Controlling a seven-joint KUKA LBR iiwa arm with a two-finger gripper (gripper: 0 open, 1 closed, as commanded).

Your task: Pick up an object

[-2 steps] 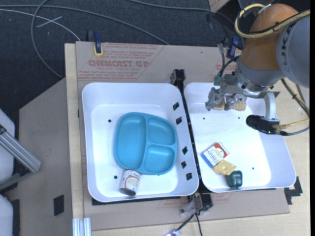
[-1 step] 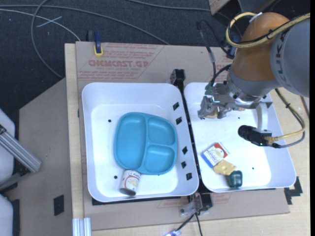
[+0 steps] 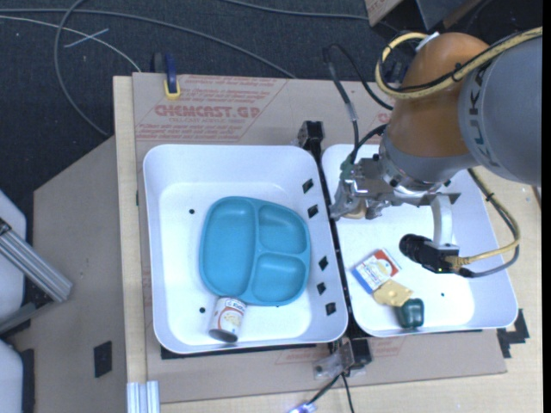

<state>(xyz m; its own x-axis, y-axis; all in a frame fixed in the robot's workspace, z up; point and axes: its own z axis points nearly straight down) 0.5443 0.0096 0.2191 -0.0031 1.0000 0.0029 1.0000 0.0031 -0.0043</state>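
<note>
1. Packet [image 3: 376, 271], white with blue and red print, lay flat in the right bin [image 3: 482, 304], to the right of the blue plate [image 3: 254, 249] and past the wall between the two bins.
2. The plate, a blue one with three sections, lay flat in the middle of the left bin [image 3: 153, 231].
3. A small can [image 3: 227, 318] lay on its side at the plate's near left corner, touching or almost touching its edge.
4. A yellow lump [image 3: 392, 293] sat just beyond the packet from the plate, touching the packet's near corner, and a dark green thing [image 3: 411, 312] sat against the lump, farther still from the plate.
5. The gripper [image 3: 355, 198] hung over the right bin, just across the dividing wall from the plate's far right corner, above and apart from the packet.
6. Whether the claw was spread or closed could not be told, and nothing showed in its grasp.
7. The grey arm [image 3: 448, 119] with its orange band [image 3: 435, 58] reached in from well to the right of the plate.
8. A printed cardboard sheet [image 3: 207, 108] lay under both bins, showing beyond the plate's far side.
</note>
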